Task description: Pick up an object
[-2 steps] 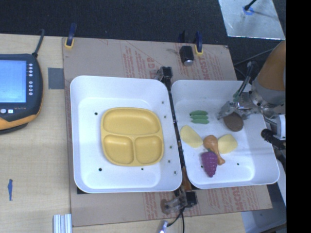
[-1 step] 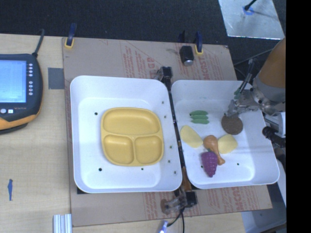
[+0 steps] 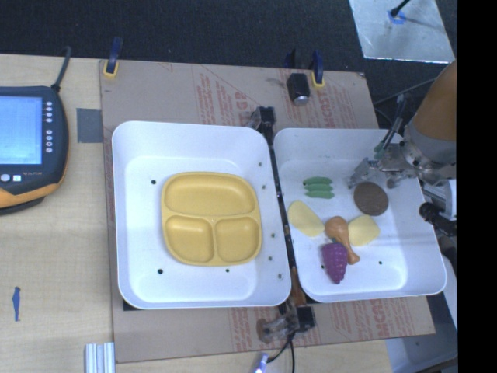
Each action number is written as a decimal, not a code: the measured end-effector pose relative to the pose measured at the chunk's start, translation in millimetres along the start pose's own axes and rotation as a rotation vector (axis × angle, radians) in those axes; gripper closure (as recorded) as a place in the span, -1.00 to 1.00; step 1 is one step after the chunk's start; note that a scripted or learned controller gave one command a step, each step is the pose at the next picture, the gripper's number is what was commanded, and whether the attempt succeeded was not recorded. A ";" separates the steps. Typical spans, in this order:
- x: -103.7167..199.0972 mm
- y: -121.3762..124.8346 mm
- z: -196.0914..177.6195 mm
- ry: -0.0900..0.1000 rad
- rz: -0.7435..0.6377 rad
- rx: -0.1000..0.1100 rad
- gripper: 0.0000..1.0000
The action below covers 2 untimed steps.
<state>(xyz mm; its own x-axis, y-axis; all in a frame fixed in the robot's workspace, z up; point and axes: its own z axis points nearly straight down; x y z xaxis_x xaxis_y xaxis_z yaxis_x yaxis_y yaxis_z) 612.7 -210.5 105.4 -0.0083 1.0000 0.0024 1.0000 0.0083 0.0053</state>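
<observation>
The right bin [image 3: 404, 274] holds several toy foods: a green pea pod [image 3: 318, 187], a brown round disc [image 3: 371, 199], a pale yellow piece [image 3: 306, 218], a second yellow piece [image 3: 363, 230], a tan drumstick [image 3: 340, 235] and a purple grape bunch [image 3: 335, 262]. My gripper [image 3: 380, 177] reaches in from the right and hangs just behind the brown disc. Its fingers are spread open with nothing between them. The orange band of the arm [image 3: 436, 107] shows at the right edge.
The left bin [image 3: 132, 282] holds a yellow divided plate [image 3: 211, 216]. A teach pendant with a screen [image 3: 23, 142] lies on the bench at the far left. Clamps [image 3: 299, 88] sit at the back edge of the cardboard base.
</observation>
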 end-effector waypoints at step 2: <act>6.3 -26.8 0.0 -0.007 0.003 0.002 1.00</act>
<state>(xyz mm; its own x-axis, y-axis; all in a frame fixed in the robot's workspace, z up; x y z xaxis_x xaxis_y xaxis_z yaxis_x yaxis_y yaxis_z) 585.8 -204.5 105.3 -0.0050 1.0000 -0.0042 1.0000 0.0051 0.0034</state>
